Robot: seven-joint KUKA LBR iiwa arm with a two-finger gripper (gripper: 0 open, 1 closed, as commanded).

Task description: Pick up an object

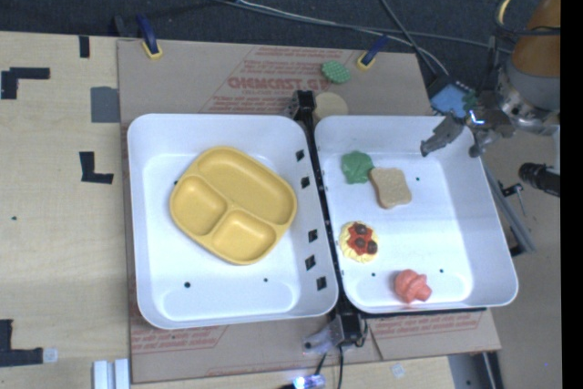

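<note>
Gripper (453, 142) hangs over the right bin's (474, 223) far right corner, fingers spread, nothing between them. Nearest it lies the bread slice (391, 187), then the green piece (356, 166) (both lower-left). Farther off: pizza toy (359, 242), pink piece (412, 285), yellow tray (233, 204).

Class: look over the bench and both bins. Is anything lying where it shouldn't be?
Yes. A green waffle and a pale disc lie on the cardboard behind the bins, outside the right bin that holds the other food pieces.
</note>
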